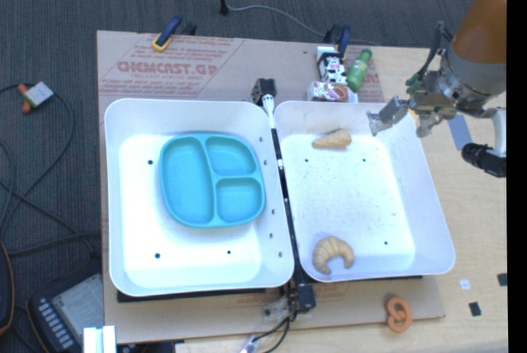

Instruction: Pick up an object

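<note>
From here I can't tell how my gripper (pixel 405 114) is set, but that croissant (pixel 333 253) looks light and squashy, so I'd pinch its thick middle

Desk (pixel 478 261): pale wood top, partly covered by a printed brown cardboard sheet (pixel 173 67). On the sheet, side by side and touching: left white bin (pixel 115 203) toward 9 o'clock, right white bin (pixel 432 203) toward 3 o'clock. At 12 o'clock, on the sheet's far edge: a blue-and-yellow clamp (pixel 167 32), a blue clamp (pixel 342 37), a green bottle (pixel 358 70). At 5 o'clock: a small orange ring-shaped item (pixel 398 313).
</note>
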Controlling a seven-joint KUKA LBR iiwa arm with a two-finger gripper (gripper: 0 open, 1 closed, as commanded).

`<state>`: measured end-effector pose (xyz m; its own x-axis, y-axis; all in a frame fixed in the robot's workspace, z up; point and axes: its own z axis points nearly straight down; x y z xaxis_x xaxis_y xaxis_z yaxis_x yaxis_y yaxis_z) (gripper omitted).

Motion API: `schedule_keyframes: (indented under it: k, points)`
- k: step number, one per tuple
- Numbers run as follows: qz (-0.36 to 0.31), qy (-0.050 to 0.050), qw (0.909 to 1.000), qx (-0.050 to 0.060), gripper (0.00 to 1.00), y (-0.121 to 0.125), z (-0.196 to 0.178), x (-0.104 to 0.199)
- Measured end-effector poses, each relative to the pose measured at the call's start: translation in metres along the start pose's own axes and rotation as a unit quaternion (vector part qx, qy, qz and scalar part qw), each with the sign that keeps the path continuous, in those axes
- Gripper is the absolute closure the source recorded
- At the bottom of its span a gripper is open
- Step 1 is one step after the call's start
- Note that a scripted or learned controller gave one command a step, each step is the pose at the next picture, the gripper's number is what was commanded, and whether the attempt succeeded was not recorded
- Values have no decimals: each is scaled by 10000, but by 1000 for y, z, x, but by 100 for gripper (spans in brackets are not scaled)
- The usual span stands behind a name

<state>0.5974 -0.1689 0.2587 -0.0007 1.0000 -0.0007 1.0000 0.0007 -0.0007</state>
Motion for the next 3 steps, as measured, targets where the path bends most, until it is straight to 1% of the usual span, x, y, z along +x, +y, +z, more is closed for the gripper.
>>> schedule_keyframes:
  k: [1, 2, 3]
  points:
    - [-13, 26, 10000, 15, 0, 66, 164, -33]
    - [-19, -2, 10000, -1, 100, 67, 153, -35]
    - [-9, 3, 10000, -17, 100, 21, 56, 30]
